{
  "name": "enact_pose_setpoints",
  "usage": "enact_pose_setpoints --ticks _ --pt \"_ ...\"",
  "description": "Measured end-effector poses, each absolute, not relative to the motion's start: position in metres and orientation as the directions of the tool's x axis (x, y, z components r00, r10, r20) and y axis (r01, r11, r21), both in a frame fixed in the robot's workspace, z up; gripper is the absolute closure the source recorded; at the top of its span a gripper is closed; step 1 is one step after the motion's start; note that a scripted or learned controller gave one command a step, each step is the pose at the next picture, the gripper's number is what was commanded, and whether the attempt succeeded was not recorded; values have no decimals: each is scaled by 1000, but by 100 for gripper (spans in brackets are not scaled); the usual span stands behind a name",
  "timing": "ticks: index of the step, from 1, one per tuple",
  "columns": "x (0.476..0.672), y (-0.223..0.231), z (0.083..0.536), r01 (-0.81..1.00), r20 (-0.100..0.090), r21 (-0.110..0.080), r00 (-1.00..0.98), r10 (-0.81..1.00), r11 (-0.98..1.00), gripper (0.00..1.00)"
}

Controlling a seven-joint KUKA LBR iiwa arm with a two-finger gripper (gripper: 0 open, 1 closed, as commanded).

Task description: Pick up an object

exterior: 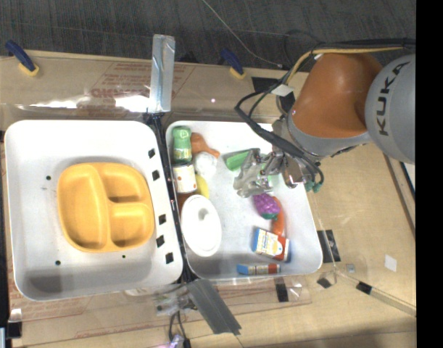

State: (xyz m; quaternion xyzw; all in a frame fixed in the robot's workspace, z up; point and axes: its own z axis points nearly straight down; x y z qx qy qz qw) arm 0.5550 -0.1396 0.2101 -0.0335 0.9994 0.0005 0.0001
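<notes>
Purple toy [267,204] lying diagonally, bottle [182,167] upright

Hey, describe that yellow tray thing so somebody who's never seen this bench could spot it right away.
Look at the left bin of the two white bins, the one away from the arm. The yellow tray lies flat near its middle. It is a rounded plate split into compartments, and the right bin's items, like the white lid, are smaller.
</notes>
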Motion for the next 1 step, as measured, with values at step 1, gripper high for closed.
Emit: enact_pose_setpoints --ticks 1 --pt "614 -205 286 -109 -8 -5 -994 -109 994 100"
